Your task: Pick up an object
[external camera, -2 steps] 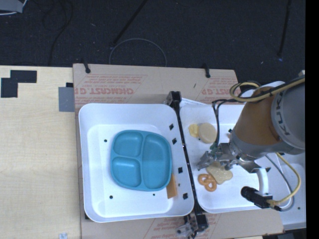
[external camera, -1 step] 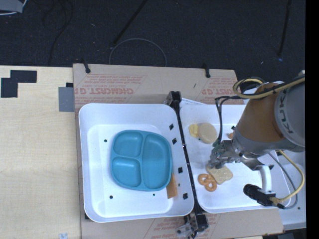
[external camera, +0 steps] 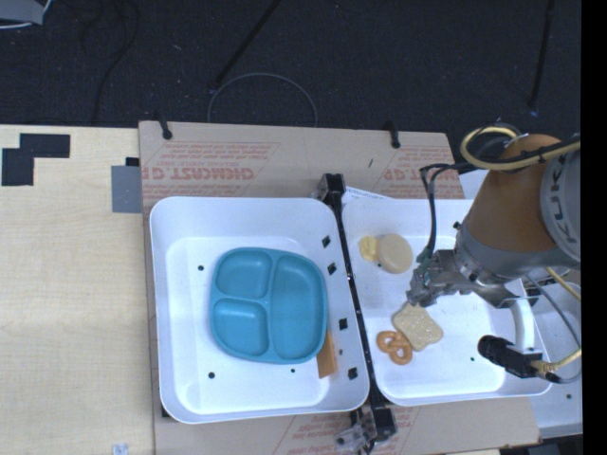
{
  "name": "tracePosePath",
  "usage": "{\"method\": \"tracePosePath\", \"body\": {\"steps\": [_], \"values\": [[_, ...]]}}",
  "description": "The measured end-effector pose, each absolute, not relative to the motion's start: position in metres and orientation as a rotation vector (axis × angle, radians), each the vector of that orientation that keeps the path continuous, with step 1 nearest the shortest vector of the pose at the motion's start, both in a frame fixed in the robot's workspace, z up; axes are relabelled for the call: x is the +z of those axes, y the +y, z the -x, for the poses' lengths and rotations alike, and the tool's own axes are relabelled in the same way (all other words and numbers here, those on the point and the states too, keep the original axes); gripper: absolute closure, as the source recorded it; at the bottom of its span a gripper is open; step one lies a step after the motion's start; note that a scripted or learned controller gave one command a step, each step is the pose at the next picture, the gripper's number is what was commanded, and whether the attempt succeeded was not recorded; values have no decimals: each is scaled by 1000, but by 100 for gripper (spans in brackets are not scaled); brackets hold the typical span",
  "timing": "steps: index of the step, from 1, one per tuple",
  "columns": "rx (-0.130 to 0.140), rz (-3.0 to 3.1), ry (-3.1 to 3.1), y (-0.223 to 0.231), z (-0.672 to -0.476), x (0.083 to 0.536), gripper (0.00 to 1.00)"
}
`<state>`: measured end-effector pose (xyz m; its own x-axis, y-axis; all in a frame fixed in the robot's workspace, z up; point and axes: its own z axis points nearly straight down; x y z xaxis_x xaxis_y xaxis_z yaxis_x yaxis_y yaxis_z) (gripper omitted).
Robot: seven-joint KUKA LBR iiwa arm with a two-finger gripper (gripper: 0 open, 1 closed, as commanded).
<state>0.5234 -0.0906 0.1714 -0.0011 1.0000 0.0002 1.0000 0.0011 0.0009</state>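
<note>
- A dark, speckled floor with loose black cables fills the background, and below it sits the pale wood tabletop (external camera: 66,282).
- A flattened cardboard sheet (external camera: 285,164) lies under the bins; its red print reads upside down and mirrored from this angle — the letters cannot be made out with any certainty.
- The left bin (external camera: 180,226) holds a blue divided plate (external camera: 268,304) with three compartments; a small tan strip (external camera: 327,356) lies just beside the plate's lower right edge.
- The right bin (external camera: 455,377) holds the food pieces: a pale round piece (external camera: 394,252) touching a smaller yellow piece (external camera: 368,248) near the upper left, a cracker (external camera: 418,328) lower down, and a pretzel (external camera: 395,347) just beside the cracker's lower left corner.
- The arm (external camera: 517,207) reaches in from the right, its orange band above the grey wrist.
- The end effector (external camera: 422,287) hangs low over the right bin, directly above the cracker's upper edge — whether it touches the cracker cannot be told, and how far it is open cannot be told either; nothing is visibly held.
</note>
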Motion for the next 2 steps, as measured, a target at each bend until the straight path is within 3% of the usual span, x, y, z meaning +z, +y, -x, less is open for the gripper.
{"method": "tracePosePath", "body": {"steps": [2], "values": [[2, -2219, 2222, -88, -523, 258, 100]]}}
